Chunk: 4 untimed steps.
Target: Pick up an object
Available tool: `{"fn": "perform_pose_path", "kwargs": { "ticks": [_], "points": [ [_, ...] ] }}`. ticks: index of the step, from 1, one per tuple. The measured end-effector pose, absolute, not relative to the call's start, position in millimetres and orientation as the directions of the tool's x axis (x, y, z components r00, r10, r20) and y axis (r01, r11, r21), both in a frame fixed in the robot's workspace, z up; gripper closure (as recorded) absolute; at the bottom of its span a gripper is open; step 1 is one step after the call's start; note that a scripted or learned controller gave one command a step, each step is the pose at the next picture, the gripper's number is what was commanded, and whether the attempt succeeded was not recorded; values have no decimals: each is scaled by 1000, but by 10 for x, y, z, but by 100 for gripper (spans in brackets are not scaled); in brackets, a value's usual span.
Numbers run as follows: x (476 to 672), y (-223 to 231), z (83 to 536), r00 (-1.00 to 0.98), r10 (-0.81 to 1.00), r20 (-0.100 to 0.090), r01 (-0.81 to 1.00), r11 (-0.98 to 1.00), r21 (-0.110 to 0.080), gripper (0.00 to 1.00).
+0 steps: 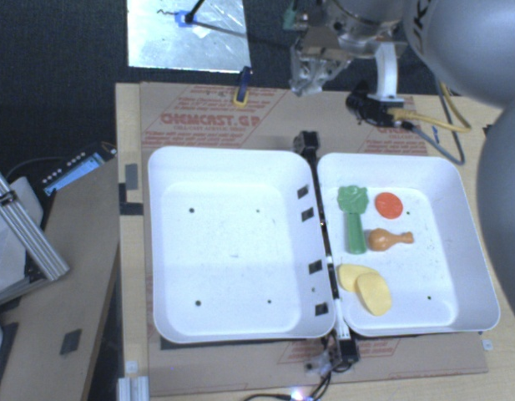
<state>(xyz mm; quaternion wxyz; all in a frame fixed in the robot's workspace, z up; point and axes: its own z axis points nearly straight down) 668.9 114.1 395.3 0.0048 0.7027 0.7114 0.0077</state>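
Camera view, item by item. Claw [311,75]: hanging at the far edge of the scene, above the cardboard-covered tabletop [199,115] and beyond the far rim of both bins; nothing is sitting between its fingers, and how wide they are standing I cannot tell from this angle.

Right bin [470,257]: holding every loose object.
- Green toy [354,217]: a long piece lying near the bin's left wall, its long axis running far-to-near, the broader head at the far end.
- Orange-red disc [389,205]: lying flat just right of the green head.
- Brown drumstick-shaped piece [389,240]: lying just beside the green stem, its long axis running left-to-right, the narrow end pointing right.
- Two pale yellow slices [367,288]: overlapping each other, nearer than the rest, toward the bin's near left corner.

Left bin [232,241]: bare white floor, a few dark specks.

Governing relation: all candidates are lying nearer to the viewer than the claw and slightly to its right, so the coming move is likely calling for travel toward the near side over the right bin's far rim, then a descent. The green toy and the disc are sitting closest to the claw; the green toy's far-to-near axis suggests closing across it from left and right.
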Motion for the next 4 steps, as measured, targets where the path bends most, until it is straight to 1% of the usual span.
{"fn": "perform_pose_path", "kwargs": {
  "ticks": [1, 2, 3, 4],
  "points": [
    [6433, 1879, 2516, -11, 1000, 1, 1000, 11, -13, 100],
    [6688, 2379, 2948, -9, 1000, 4, 1000, 9, 7, 100],
    [6671, 2344, 4296, -6, 1000, 6, 1000, 6, 17, 100],
    [6029, 2347, 5451, -8, 1000, 7, 1000, 8, 14, 100]
  ]
}}
